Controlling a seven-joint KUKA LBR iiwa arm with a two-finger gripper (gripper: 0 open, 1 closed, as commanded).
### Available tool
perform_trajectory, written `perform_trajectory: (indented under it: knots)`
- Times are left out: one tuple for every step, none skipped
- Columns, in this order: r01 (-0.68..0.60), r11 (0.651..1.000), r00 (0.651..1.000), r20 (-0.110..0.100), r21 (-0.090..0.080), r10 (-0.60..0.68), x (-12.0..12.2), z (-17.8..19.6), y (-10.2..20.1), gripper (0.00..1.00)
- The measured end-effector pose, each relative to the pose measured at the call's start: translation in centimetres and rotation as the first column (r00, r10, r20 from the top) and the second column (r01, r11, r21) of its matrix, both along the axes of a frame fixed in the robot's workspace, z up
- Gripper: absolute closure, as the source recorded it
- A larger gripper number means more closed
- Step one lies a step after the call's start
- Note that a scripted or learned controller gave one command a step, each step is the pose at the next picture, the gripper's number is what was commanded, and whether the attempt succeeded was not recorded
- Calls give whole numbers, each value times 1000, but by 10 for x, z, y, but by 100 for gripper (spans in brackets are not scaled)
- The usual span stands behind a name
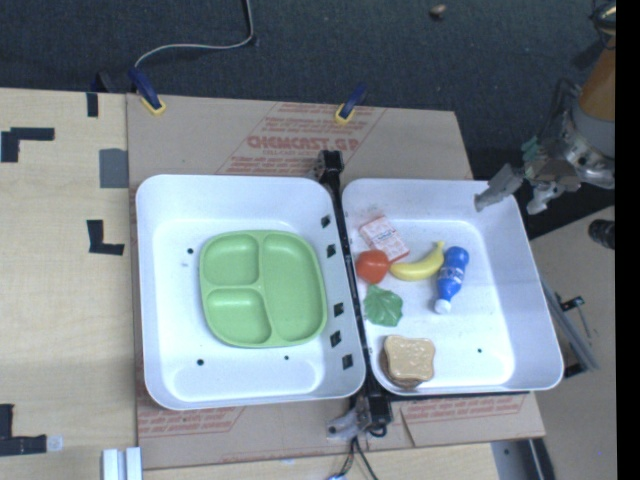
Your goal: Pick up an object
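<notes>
This is a robotics lab or test cell rather than a home or shop. The worktop (60, 298) is a plain pale board marked with black tape pieces (100, 238), and a printed cardboard sheet (300, 143) is fixed over it with yellow-and-blue spring clamps (148, 96). Two shallow white bins (165, 298) sit side by side, joined by a black clip rail (343, 268). Their contents are props: a green divided plate (263, 288), and toy food such as a plastic banana (418, 264) and tomato (372, 265). A loose cable (240, 18) trails over dark carpet (400, 38), and the robot arm (590, 118) reaches in from the right.
</notes>
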State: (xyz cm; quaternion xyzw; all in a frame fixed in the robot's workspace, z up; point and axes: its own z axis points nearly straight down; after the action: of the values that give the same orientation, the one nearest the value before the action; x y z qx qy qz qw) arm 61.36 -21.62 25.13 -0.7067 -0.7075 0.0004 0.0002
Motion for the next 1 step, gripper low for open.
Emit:
perform_trajectory:
  knots:
    - [0, 1000, 1000, 8, -2, 0, -19, -147, 16, 0]
